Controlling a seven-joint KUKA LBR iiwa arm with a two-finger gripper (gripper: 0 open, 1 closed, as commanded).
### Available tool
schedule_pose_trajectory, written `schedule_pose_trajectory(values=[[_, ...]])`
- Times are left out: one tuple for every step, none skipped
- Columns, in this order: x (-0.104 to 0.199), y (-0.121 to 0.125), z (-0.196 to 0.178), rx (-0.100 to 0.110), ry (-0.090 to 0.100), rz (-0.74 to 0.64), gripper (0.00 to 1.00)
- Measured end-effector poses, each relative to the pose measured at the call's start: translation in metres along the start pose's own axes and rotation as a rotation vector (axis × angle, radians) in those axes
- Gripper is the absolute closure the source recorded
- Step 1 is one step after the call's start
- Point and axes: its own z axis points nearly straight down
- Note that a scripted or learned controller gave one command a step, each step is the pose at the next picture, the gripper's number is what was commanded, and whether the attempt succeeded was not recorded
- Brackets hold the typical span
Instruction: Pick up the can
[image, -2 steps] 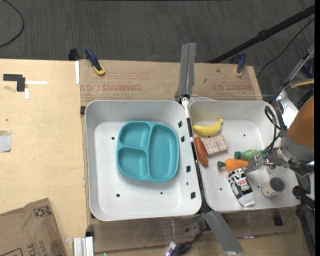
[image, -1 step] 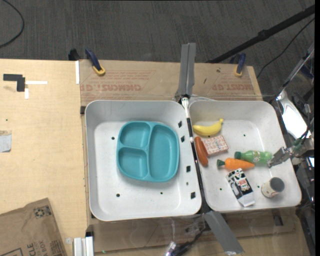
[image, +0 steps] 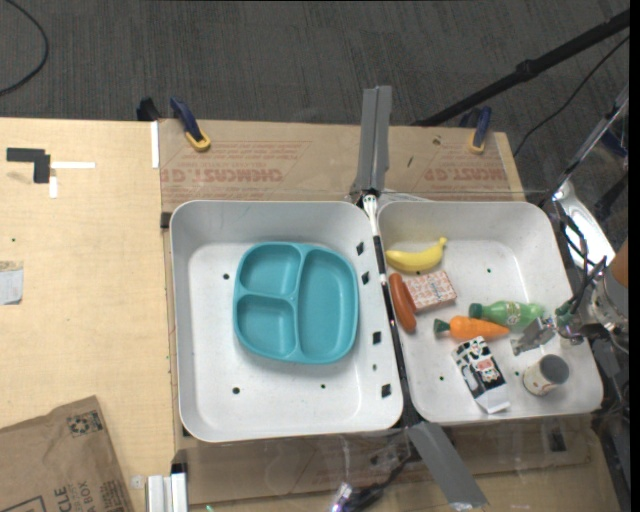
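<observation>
Right bin: can, banana, carrot; left bin: teal plate; hand state unclear.

This is a robotics lab or test workshop rather than a home. A plywood bench carries two white bins set side by side, with a cardboard sheet held to the bench by clamps. Black cables trail over the grey carpet behind, near a dark stand leg. Tape marks sit on the bench top. Toy food and a teal plate lie in the bins as test props.
</observation>
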Motion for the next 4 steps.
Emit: schedule_pose_trajectory(values=[[0.002,0.000,0.025,0.001,0.003,0.009,0.00],[0.001,0.000,0.038,0.000,0.001,-0.237,0.00],[0.000,0.001,-0.044,-0.003,-0.002,-0.219,0.00],[0.000,0.000,0.022,-0.001,0.000,-0.295,0.00]])
